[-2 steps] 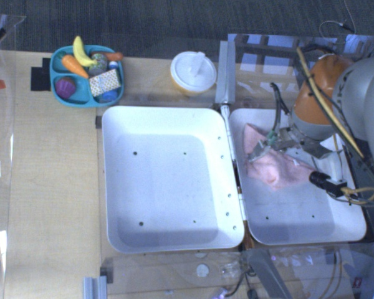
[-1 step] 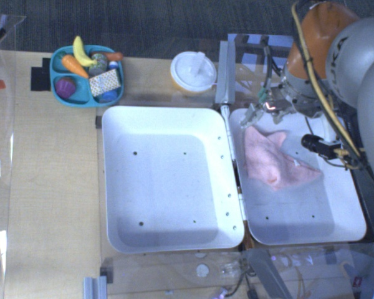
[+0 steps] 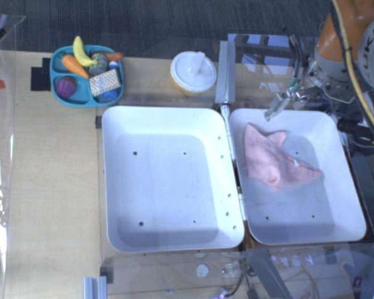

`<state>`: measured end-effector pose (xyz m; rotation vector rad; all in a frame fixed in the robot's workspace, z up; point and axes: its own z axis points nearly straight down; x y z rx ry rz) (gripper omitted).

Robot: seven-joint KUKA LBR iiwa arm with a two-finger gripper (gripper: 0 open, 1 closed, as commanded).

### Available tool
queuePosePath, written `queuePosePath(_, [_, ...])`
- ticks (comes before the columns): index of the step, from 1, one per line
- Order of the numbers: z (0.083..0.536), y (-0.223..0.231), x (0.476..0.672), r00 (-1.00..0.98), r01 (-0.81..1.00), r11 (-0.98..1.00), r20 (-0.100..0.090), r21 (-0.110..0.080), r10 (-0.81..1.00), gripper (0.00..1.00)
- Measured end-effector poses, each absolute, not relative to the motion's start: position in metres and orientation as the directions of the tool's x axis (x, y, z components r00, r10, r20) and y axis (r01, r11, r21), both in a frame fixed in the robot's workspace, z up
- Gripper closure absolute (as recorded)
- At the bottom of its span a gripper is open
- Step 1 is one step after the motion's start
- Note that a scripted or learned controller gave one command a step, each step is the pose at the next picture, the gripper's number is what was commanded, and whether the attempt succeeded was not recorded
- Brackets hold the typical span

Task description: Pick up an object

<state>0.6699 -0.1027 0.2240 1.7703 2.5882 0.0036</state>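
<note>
A crumpled pink cloth (image 3: 273,162) lies in the right white bin (image 3: 336,226), in its back-left half. My gripper (image 3: 273,113) hangs over the bin's back rim, just behind the cloth's far corner and apart from it. Nothing shows in its grasp. The grey arm with the orange band (image 3: 336,33) reaches in from the upper right.
The left white bin (image 3: 121,185) sits beside the right one, with a metal divider (image 3: 224,73) behind their joint. A blue tray (image 3: 84,73) of toy food stands at the back left. A white-lidded yellow bowl (image 3: 193,72) rests behind the left bin.
</note>
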Motion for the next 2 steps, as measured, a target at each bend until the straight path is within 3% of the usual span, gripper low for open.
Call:
queuePosePath(1, [0.108,-0.122,0.670,-0.453,0.891,0.453,-0.003,0.001,0.891,0.00])
queuePosePath(2, [0.091,-0.115,0.616,-0.526,0.850,0.526,-0.009,0.013,0.850,0.00])
